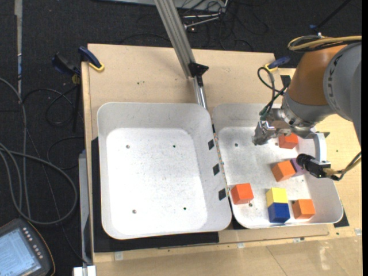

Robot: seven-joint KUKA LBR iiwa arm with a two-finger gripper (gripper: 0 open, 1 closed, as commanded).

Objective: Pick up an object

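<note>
- Gripper (263, 135) low over right bin (241, 140), near its 11 o'clock corner; claw state cannot be told.
- Orange block (287, 141) just beside it at 3 o'clock.
- Other blocks crowd the 5 o'clock side: orange cube (242, 192), yellow-blue stack (278, 204).
- Left bin (115, 119) has open floor.

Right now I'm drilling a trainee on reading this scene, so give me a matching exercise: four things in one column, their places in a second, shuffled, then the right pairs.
Things:
1. yellow block
2. lone orange block
3. left bin
4. gripper

Places:
A. near the right bin's left wall
B. touching the blue block, on its far side
C. over the right bin's far part
D. beside the right bin, toward the view's left

Pairs: 1-B, 2-A, 3-D, 4-C
</note>
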